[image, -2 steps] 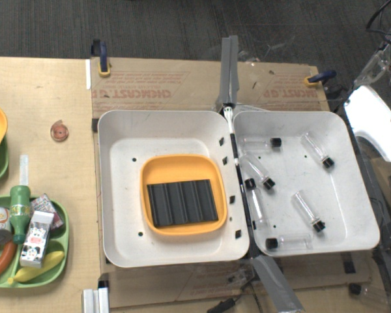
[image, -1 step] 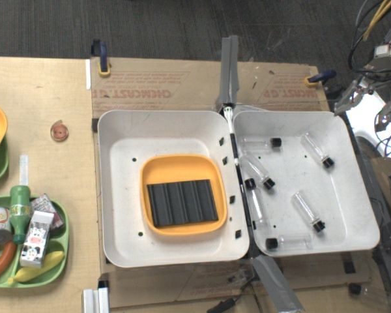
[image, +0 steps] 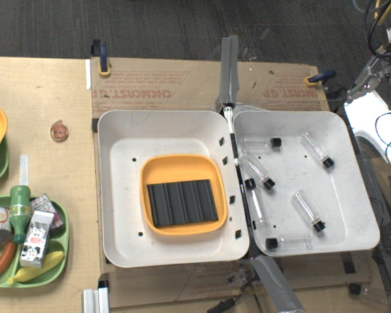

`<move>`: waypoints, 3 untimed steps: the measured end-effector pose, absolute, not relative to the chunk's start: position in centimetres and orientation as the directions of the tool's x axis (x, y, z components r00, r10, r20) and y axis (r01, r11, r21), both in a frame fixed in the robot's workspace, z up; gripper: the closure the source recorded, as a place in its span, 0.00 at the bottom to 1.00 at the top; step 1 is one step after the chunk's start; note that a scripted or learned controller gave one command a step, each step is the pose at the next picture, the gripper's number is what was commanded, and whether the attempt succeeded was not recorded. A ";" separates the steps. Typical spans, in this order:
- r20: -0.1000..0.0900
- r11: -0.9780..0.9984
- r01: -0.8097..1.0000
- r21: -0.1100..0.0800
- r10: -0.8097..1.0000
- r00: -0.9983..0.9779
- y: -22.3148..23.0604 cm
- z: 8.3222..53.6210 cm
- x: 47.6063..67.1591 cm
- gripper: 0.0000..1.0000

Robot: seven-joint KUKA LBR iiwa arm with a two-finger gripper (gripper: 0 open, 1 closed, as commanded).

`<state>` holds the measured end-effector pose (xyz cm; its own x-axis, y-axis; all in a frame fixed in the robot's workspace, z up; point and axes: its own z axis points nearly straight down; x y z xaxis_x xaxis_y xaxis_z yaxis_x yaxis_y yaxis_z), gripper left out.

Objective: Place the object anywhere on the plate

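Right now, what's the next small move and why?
Probably reach into the right bin and close on the nearest clear tube. All the tubes lie there, and the orange plate in the left bin carries only a dark ridged block.

The desk is carrying a cardboard sheet, with two white bins lying on it side by side: the left bin and the right bin. A green tray and a small pink disc are sitting on the bare wood.

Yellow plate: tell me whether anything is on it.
Occupied: a dark ribbed slab lies flat on the yellow plate in the left bin.
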<state>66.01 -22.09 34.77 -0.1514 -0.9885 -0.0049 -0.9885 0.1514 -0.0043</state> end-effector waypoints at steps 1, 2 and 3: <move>-0.005 -0.237 -0.972 -0.002 -0.972 0.237 -21.9 33.0 65.9 0.00; -0.005 -0.550 -0.835 -0.003 -0.835 0.550 -20.5 32.2 66.0 0.00; -0.004 -0.691 -0.722 -0.002 -0.722 0.691 -21.2 29.4 66.0 0.00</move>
